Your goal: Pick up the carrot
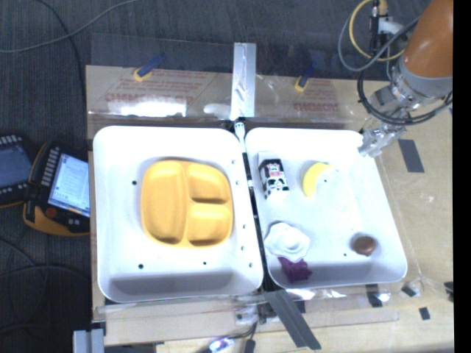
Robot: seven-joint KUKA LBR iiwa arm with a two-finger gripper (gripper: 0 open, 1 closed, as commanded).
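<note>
The right bin point(383, 219) holds a small black-and-white carton point(273, 176), a yellow wedge-shaped piece point(314, 178), a white lumpy item point(287, 240) with a purple piece point(296, 271) at its near side, and a round brown item point(363, 245). None of these looks like an orange carrot. My gripper point(373, 141) hangs over the far right corner of the right bin, at its rim, well apart from all the items. The arm's orange band point(433, 39) is above it at the top right.
The left bin point(118, 219) bears a yellow divided plate point(187, 201). A metal post point(243, 79) stands behind the seam between the bins. Cables point(368, 28) loop near the arm. A handheld pendant point(59, 190) lies left of the bench.
</note>
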